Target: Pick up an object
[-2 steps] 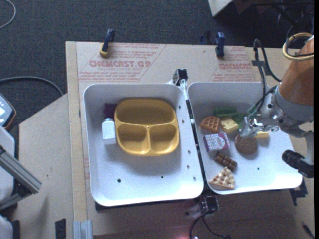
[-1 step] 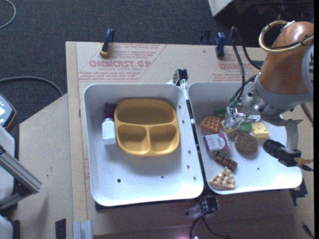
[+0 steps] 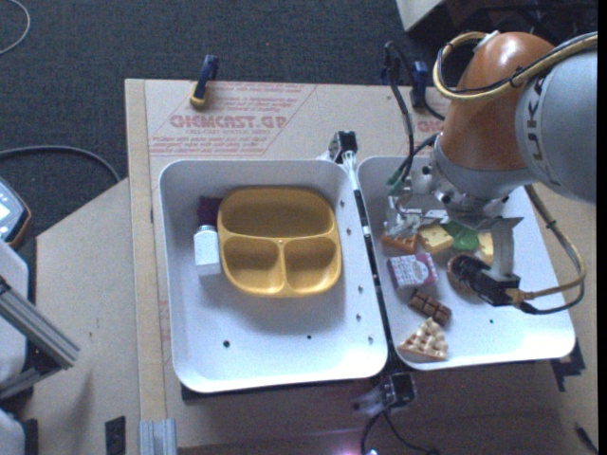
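Arm: grey, with an orange band above the wrist, reaching in from the right and bent down over the back of the right bin [image 3: 555, 335]
Gripper [image 3: 405, 222]: low over the back left corner of the right bin, just above the tan block; the wrist hides its tips, so whether it is parted or closed cannot be made out, and nothing can be seen held in it
Tan block [image 3: 399, 243]: right beneath the gripper, close to the bin's left wall
Yellow wedge [image 3: 436, 239]: just beside the tan block on its right, with a green piece [image 3: 463, 234] beyond it
Pink packet [image 3: 413, 270]: in front of the tan block, lying flat
Brown bar [image 3: 429, 306]: in front of the pink packet, set at a slant
Waffle wedge [image 3: 424, 340]: at the front left corner of the right bin, near the brown bar
Left bin [image 3: 180, 282]: holds a yellow divided plate [image 3: 280, 240] in its middle
White bottle [image 3: 207, 248]: touching the plate's left edge, with a dark purple thing [image 3: 209, 206] just behind it
Cardboard sheet [image 3: 237, 121]: under both bins, printed in red, with a blue and yellow clamp [image 3: 202, 81] on its far edge
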### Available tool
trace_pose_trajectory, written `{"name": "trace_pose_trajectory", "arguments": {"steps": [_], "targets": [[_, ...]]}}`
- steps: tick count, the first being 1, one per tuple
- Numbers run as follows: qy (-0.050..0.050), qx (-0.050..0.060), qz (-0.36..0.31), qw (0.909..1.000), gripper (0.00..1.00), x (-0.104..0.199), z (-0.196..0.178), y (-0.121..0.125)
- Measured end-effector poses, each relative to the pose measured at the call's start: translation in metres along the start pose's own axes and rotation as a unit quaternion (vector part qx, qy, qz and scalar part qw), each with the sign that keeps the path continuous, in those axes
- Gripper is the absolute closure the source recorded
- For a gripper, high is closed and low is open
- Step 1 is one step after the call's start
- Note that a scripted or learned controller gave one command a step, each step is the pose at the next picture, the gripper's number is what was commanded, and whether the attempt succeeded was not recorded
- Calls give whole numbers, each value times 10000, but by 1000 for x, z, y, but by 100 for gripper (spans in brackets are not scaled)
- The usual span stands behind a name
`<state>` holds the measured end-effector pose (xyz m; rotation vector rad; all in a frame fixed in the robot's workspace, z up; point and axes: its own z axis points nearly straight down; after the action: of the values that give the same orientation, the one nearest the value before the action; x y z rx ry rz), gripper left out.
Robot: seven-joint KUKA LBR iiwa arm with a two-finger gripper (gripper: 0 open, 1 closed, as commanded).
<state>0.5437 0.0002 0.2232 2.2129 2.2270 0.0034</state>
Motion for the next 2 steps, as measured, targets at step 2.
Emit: {"name": "trace_pose_trajectory", "arguments": {"steps": [2], "targets": [[2,32,27,10000,100,11,-6,9]]}}
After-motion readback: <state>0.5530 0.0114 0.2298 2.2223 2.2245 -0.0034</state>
